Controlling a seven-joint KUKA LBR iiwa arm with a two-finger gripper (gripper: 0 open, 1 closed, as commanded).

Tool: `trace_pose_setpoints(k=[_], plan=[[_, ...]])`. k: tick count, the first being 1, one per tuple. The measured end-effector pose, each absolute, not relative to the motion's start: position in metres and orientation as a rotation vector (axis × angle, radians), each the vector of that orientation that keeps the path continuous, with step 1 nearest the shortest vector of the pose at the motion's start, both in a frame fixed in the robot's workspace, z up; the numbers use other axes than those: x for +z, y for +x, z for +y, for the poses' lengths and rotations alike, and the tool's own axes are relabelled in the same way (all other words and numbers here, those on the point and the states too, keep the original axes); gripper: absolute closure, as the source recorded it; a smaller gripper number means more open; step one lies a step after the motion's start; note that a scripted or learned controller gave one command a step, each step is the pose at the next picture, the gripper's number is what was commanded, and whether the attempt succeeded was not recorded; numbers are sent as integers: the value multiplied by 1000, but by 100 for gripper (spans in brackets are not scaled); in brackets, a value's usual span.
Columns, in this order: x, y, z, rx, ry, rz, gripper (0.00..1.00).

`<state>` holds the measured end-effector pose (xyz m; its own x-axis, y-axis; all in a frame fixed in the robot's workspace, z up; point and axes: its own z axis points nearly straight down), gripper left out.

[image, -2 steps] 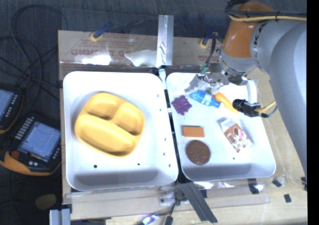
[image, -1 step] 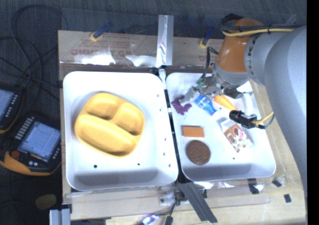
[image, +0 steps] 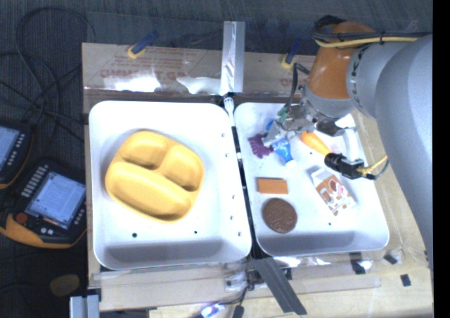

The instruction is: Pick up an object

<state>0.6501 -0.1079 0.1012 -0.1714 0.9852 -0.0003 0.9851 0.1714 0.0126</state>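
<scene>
Pincer (image: 290, 121), finger state not discernible, sits low over the blue object (image: 283, 149) beside the purple piece (image: 257, 145) in the right bin (image: 365, 236); a clean grasp likely needs centring on blue alone.

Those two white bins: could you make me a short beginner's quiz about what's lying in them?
1. True or false: the big yellow object lies in the left bin.
2. Which lies nearest the right bin's front edge? A) purple object B) brown disc C) orange carrot-like object
3. Fill in: the orange rectangular block lies just behind the brown ____.

Key: 1 true; 2 B; 3 disc. The gripper is over the right bin's back, near the purple object.
</scene>
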Motion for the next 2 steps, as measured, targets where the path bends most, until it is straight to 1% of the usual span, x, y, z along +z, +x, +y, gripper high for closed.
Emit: trace_pose_setpoints(k=[1, 2], plan=[[110, 650, -107, 16, 2018, 2400, 100], [216, 603, -55, -2, 2069, 2366, 100]])
